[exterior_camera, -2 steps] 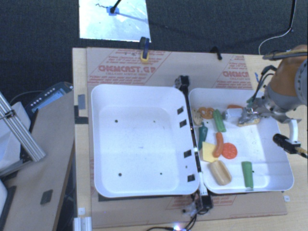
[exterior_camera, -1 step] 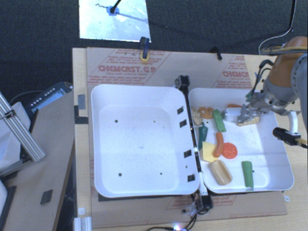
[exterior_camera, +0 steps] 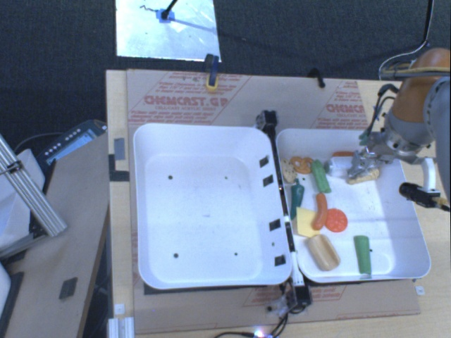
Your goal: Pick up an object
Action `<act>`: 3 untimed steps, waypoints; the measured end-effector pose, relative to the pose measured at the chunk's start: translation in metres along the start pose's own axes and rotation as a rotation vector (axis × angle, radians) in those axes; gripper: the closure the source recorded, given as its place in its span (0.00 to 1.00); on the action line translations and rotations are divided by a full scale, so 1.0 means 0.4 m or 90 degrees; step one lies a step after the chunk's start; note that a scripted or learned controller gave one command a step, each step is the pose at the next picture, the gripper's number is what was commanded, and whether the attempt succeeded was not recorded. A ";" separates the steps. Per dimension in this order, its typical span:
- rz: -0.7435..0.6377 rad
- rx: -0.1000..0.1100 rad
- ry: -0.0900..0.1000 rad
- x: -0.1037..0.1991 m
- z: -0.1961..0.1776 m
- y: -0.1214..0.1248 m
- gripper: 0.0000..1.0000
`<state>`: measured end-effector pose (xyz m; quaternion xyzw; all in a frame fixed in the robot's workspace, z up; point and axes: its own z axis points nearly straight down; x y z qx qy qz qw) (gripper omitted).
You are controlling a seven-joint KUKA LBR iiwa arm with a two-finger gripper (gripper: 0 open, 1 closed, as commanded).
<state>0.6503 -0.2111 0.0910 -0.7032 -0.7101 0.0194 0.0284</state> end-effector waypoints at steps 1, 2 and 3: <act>0.000 0.011 0.003 -0.001 0.001 0.016 1.00; 0.002 -0.005 -0.001 0.002 0.002 0.025 1.00; 0.002 -0.005 -0.002 0.002 0.002 0.025 1.00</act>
